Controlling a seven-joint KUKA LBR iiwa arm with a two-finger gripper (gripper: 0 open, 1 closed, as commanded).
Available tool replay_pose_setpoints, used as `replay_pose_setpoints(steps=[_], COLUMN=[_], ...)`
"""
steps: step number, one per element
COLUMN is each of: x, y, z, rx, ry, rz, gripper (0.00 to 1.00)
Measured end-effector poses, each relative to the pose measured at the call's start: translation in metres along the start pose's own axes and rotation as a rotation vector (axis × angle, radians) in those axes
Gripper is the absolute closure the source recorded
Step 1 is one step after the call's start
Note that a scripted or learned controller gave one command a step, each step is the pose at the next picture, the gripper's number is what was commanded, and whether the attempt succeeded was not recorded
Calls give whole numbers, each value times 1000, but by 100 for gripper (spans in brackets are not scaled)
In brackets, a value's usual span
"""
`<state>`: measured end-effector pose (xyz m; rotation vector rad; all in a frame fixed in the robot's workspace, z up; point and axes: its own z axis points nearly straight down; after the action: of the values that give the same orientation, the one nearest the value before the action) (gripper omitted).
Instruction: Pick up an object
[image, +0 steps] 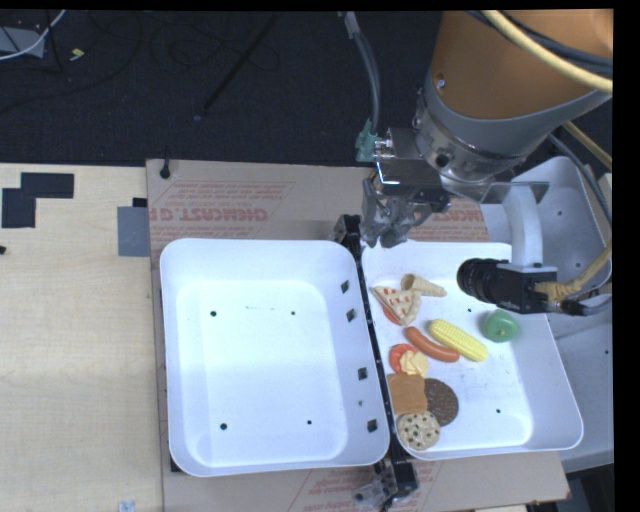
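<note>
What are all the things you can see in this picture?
Left bin: one, white, left side of the bench.
Right bin: one, white, right side, holding toy food.
Pizza slice: one, red and yellow, near the divider.
Corn cob: one, yellow, middle of the right bin.
Sausage: one, red-orange, beside the corn.
Green ball: one, green, right of the corn.
Cracker: one, tan, lower part.
Dark cookie: one, brown, beside the cracker.
Chip cookie: one, pale, front corner.
Arm: one, grey and orange, top right.
End effector: one, grey, over the right bin's back edge.
</note>
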<state>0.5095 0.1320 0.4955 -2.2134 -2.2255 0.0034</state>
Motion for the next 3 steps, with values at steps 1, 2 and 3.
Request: replay_pose_setpoints(steps=[1, 2, 3], x=[46, 83, 110], y=[-35, -33, -33], z=[0, -44, -41], rx=[2, -4, 0], ry=[-1, 1, -1], rz=[-2, 1, 3], gripper=[100, 100, 100])
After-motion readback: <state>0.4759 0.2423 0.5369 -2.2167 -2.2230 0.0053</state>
